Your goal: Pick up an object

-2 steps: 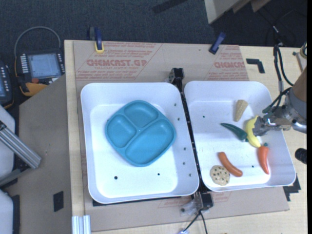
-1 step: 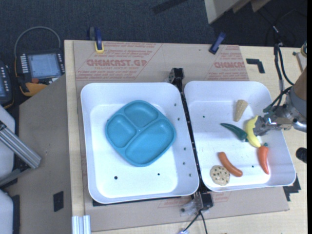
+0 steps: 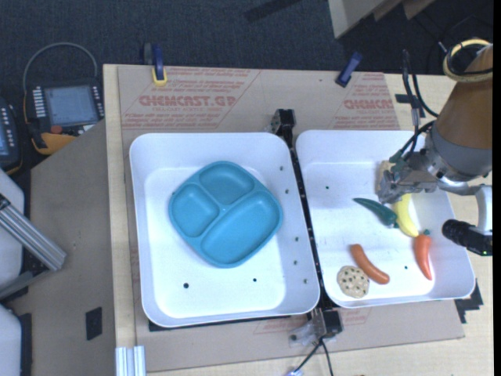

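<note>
Camera view: metal pincer (image 3: 397,185), grip state unclear, poised over curved yellow banana (image 3: 406,215) beside glossy green pepper (image 3: 376,208).

Grey arm (image 3: 462,143), orange band, black cables

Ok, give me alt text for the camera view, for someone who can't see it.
A robot arm's pincer hangs low in the right white bin, just above a yellow banana and a green pepper. Nearer the front of that bin lie a carrot, a sausage and a cookie. The left white bin holds a blue divided plate.
</note>
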Tool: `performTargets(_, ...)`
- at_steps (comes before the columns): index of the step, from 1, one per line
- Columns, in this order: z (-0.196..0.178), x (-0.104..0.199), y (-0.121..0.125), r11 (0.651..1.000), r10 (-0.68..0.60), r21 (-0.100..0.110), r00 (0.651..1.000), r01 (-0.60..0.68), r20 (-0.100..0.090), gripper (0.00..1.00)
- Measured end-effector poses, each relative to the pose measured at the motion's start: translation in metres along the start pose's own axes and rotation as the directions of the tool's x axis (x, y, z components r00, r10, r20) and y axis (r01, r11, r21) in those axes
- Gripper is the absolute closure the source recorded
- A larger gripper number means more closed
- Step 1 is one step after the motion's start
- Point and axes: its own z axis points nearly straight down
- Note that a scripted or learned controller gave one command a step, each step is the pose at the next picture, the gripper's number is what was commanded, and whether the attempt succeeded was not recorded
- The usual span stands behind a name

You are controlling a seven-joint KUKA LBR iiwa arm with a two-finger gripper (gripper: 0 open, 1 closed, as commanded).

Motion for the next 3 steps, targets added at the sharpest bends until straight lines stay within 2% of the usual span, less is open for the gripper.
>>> performTargets(3,-0.020,0.165,0.044,1.000,0.001,0.001,1.000,-0.001,-0.001,1.00)
